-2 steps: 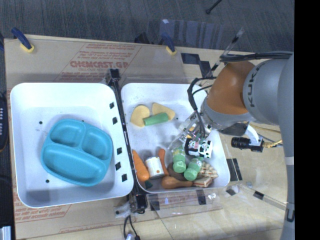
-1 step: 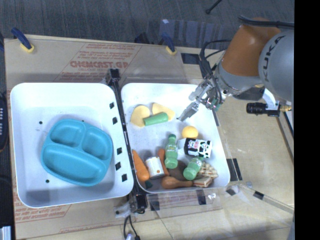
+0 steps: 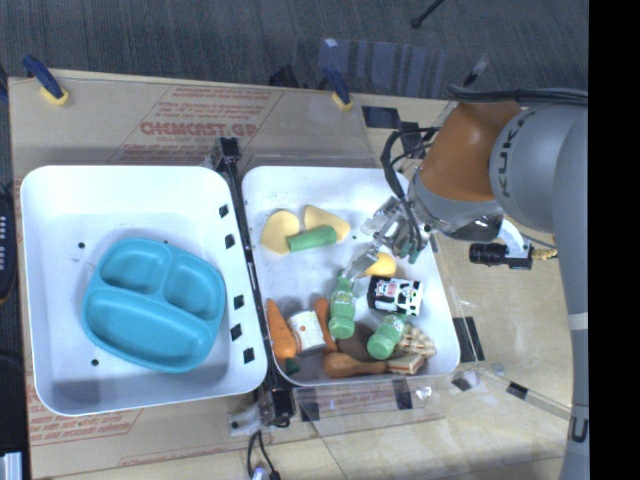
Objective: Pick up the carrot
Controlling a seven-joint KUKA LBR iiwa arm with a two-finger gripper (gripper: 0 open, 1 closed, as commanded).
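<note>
We see the carrot [image 3: 280, 330] lying against the left wall of the right-hand bin [image 3: 300, 183], near its front corner, pointing roughly front to back. Just beside it to the right sits a small white block [image 3: 307, 330], with a thinner orange piece [image 3: 323, 317] behind that and a green bottle [image 3: 343, 309] standing next to it. A brown piece [image 3: 352, 365] lies along the front wall, touching a second green bottle [image 3: 385, 337] and a slice of toast-like food [image 3: 412, 350]. Further back are a black-and-white carton [image 3: 394, 295], a yellow piece [image 3: 381, 264], and two pale yellow items with a green one [image 3: 311, 237] across them. The left-hand bin [image 3: 40, 298] holds a blue divided tray [image 3: 152, 303].

The gripper [image 3: 372, 251] hangs over the right side of the right-hand bin, well apart from the carrot, with the green bottle and carton between them. Its fingers are too blurred for us to tell how far apart they stand, and we see nothing held between them.
</note>
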